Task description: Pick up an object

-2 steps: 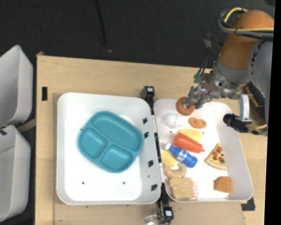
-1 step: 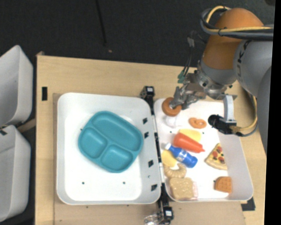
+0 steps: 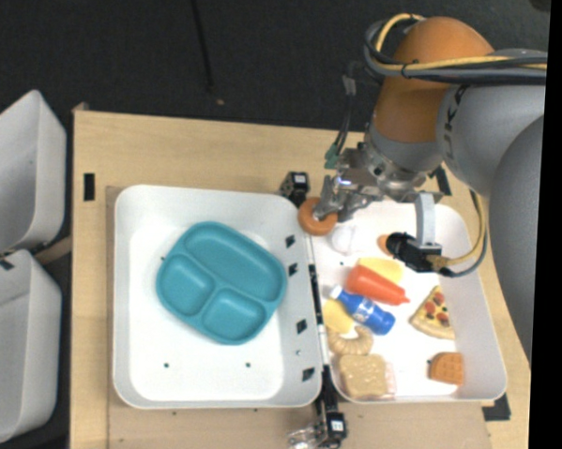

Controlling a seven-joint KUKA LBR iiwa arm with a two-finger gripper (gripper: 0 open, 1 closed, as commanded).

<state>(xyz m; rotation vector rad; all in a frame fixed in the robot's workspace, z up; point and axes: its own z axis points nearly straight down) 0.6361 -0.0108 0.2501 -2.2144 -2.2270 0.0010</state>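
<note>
Camera view shows the gripper [image 3: 331, 205] at the far-left corner of the right bin [image 3: 483, 305], hanging from the grey arm [image 3: 494, 108] below its orange band [image 3: 422, 76]. A small orange round object [image 3: 313, 219] sits at the gripper's tip, on the rim between the two bins at their far end; it appears to touch the fingers, but whether it lies between them cannot be told, and whether the fingers are apart or together cannot be told either. Other items lie in the right bin: an orange carrot-shaped piece [image 3: 379, 284] on a yellow block [image 3: 384, 268] near the middle, a blue bottle [image 3: 363, 310] just nearer, a pizza slice [image 3: 434, 313] toward the right wall, a small orange-brown piece [image 3: 446, 367] at the near-right corner, and a bread slice [image 3: 363, 374] at the near-left corner beside a pale ring-shaped piece [image 3: 350, 341]. The left bin [image 3: 133, 352] holds a teal divided plate [image 3: 222, 281] near its centre, lying flat. Both bins rest on a wooden bench [image 3: 96, 162].
</note>
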